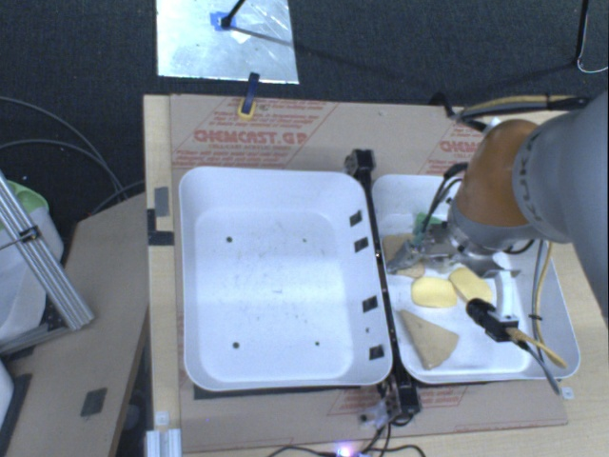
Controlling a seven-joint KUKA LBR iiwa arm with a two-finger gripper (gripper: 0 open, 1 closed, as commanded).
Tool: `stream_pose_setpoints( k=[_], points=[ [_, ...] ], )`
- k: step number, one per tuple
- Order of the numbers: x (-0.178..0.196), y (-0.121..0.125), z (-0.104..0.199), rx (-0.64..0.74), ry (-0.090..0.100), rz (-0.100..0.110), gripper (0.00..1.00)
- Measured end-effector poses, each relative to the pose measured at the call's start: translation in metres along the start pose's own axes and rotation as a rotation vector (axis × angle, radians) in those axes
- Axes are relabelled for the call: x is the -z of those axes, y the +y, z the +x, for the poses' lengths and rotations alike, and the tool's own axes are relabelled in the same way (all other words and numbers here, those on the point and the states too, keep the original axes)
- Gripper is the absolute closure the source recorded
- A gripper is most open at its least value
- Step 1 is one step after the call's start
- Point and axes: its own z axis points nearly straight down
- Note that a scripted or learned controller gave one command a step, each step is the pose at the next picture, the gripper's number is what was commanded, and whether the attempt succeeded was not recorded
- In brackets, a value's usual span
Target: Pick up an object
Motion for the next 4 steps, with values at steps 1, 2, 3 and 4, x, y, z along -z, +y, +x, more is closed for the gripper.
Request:
stream_pose_setpoints(
  k=[1, 2, 3, 4],
  points=[
    [0.006, -0.015, -0.056, -0.007, -0.001, -0.006, 0.00],
    [0.006, 0.018, -0.001, 0.003, -0.003, -0.008, 0.00],
    [0.006, -0.010, -0.079, -0.010, -0.003, -0.006, 0.00],
    [0.006, 0.030, -0.022, 0.003, -0.003, -0.008, 0.00]
  ],
)
